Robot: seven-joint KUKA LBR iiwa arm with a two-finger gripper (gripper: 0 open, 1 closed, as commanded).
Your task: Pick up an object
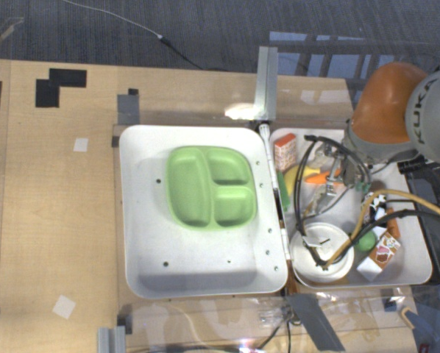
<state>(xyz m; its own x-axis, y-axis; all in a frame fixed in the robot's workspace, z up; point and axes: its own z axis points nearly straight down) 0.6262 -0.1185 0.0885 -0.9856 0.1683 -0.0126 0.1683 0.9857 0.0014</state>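
White bowl (321, 254) below arm's jaws (327, 190)

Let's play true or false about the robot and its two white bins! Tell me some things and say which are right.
1. The green plate lies in the left bin. True.
2. The green plate has three sections. True.
3. The arm reaches over the left bin. False: it is over the right bin.
4. The white bowl sits in the left bin. False: it is in the right bin.
5. A small red and white carton stands in the right bin. True.

Cables (308, 197) across crowded right bin (419, 271)
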